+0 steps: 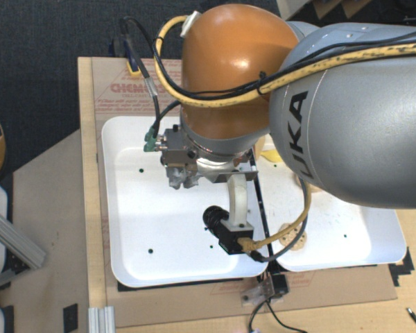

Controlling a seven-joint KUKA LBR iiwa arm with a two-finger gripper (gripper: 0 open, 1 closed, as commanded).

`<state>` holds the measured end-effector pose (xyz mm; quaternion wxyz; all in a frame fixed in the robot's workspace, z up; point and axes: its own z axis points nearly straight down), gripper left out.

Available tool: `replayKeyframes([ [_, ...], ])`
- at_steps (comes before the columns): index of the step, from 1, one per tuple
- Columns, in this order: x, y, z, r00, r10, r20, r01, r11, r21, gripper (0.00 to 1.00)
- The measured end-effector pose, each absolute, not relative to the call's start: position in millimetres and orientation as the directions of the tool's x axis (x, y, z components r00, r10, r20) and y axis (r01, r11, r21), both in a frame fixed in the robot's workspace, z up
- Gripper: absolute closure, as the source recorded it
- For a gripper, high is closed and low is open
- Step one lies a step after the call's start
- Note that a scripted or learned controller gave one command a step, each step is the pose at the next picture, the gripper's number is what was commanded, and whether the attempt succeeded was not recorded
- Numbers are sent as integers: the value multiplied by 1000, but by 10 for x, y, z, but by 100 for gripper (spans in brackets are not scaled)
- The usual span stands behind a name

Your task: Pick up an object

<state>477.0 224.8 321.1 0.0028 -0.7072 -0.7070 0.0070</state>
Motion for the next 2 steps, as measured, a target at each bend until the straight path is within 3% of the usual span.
replayKeyframes([
  [1, 4801, 2116, 4978, -1, 1000, 9, 1000, 1, 20, 100],
  [2, 4771, 2249, 3527, 0, 1000, -7, 1000, 0, -15, 100],
])
